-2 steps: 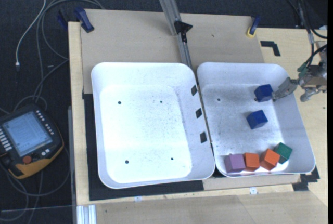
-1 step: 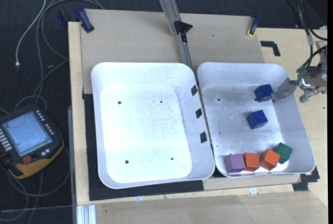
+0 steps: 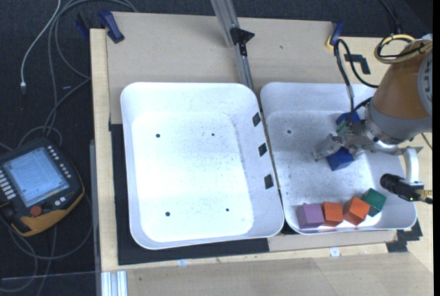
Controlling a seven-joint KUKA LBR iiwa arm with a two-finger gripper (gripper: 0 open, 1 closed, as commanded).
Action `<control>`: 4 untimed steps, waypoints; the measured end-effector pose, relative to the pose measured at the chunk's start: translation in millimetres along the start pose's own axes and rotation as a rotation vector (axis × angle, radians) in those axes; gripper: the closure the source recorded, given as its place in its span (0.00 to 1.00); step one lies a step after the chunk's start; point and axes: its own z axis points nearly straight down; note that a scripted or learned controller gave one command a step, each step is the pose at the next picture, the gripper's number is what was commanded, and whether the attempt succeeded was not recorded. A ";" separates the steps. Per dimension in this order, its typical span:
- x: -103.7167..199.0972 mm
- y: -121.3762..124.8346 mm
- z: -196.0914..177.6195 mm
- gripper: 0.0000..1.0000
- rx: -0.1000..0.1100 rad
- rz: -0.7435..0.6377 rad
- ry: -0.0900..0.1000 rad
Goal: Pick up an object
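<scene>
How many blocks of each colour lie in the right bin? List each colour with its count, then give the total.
Blue: 1, the blue block, at the claw
Purple: 1, the purple block
Orange: 2, one orange block beside the other orange block
Green: 1, the green block
Total: 5, all in the right bin

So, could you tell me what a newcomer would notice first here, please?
The grey and orange arm reaches into the right bin, its end effector right at a blue block. Purple, two orange and green blocks line the near edge.
</scene>
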 end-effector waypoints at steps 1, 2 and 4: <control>-1.8 2.4 -15.8 1.00 -0.011 0.001 -0.004; 60.9 -14.1 -0.7 1.00 -0.012 -0.001 -0.004; 233.9 16.9 -98.3 1.00 -0.005 -0.007 -0.001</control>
